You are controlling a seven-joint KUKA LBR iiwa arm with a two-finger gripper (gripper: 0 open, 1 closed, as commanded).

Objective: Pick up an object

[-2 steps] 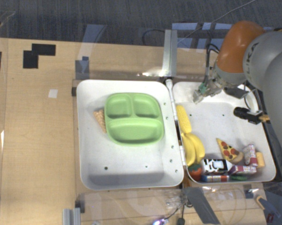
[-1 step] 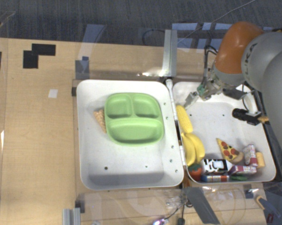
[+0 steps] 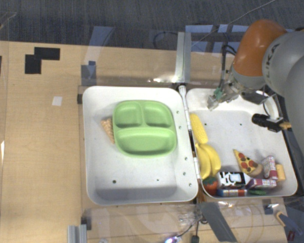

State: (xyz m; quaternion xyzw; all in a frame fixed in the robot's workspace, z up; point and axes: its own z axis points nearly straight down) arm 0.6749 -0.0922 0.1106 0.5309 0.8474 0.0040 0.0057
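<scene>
Corn cob (image 3: 198, 127) and bananas (image 3: 209, 161) lie along the right bin's (image 3: 253, 135) left wall. The gripper (image 3: 216, 98) hangs above that bin's far corner; whether its jaws are parted or closed is unclear.

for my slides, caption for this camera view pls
Pincer hovers over right bin; green tray fills left bin.

From my remote station, the grey arm (image 3: 288, 59) enters at three o'clock, its orange band (image 3: 255, 39) bent toward nine o'clock, the gripper (image 3: 215, 101) angled down toward seven o'clock, nothing visible between its tips.
</scene>
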